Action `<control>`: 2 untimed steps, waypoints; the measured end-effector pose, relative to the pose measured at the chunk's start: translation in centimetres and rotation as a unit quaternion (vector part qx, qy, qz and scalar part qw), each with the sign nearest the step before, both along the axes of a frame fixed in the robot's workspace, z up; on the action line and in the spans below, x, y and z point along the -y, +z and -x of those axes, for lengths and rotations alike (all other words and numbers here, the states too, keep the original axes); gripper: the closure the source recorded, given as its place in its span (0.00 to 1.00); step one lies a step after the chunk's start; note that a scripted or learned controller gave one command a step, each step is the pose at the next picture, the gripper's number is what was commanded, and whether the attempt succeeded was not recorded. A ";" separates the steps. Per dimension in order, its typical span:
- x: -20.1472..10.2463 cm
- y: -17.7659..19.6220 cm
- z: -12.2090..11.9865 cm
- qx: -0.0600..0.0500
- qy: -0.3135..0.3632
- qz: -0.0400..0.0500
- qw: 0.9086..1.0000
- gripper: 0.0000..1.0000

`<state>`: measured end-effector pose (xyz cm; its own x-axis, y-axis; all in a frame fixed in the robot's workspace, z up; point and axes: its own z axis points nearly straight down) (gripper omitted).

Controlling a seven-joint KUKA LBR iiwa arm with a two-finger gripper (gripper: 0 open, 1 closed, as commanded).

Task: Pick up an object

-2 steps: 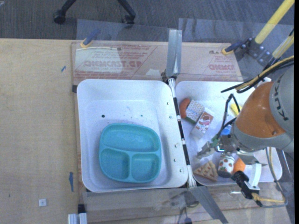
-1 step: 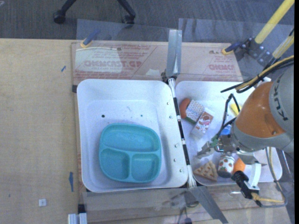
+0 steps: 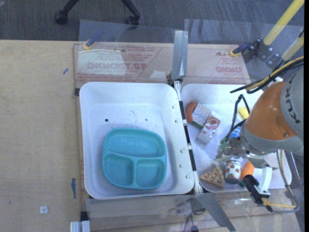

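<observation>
The right bin holds several small items. A red-and-white carton lies beside a patterned box and a brown-orange piece. A pizza slice, a small white can and an orange piece sit near the front. My gripper hangs low over the front right of this bin, just above the can and right of the cartons. The orange-banded wrist covers much of the bin's right side.
The left bin holds a teal divided plate. A yellow item and a blue one peek out beside the wrist. Cables and a black connector trail along the right bin's front edge.
</observation>
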<state>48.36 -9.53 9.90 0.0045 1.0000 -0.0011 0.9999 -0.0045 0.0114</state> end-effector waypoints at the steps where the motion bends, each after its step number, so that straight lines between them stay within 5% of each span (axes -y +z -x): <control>1: 0.0 0.0 0.0 0.000 0.000 0.000 1.000 0.00; 2: -0.1 -1.1 0.2 -0.003 0.003 -0.001 1.000 0.00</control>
<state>48.14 -9.43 8.85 -0.0019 1.0000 0.0003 1.0000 0.0019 0.0053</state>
